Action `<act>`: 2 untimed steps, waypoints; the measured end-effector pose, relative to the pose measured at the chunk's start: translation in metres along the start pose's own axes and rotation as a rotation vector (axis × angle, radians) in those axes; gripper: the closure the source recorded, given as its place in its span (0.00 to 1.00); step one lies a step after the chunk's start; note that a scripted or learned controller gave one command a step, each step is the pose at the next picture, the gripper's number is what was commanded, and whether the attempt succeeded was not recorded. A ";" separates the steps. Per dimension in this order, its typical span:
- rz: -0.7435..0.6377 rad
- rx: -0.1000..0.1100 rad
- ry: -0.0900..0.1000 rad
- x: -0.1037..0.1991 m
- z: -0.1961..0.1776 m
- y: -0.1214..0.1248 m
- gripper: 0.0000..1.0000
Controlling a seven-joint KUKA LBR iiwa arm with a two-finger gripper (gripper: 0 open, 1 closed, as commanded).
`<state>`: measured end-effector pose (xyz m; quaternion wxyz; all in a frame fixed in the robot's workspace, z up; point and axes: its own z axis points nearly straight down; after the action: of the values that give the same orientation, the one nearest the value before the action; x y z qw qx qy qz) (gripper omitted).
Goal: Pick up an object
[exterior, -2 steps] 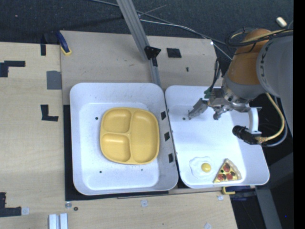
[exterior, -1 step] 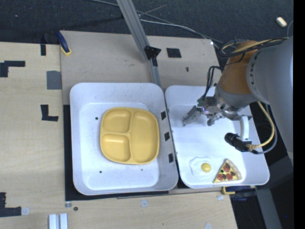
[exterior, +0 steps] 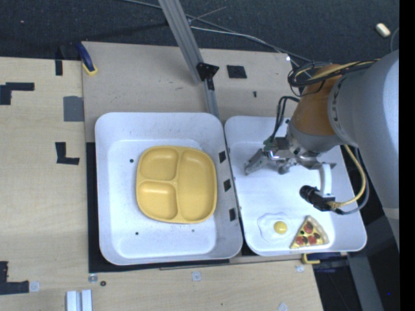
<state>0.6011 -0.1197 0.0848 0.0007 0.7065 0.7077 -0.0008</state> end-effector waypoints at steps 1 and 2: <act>0.000 -0.005 -0.002 0.000 -0.013 0.001 1.00; 0.000 -0.004 0.001 -0.009 -0.067 0.008 1.00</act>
<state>0.6089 -0.1281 0.1523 0.0015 0.7067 0.7076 0.0009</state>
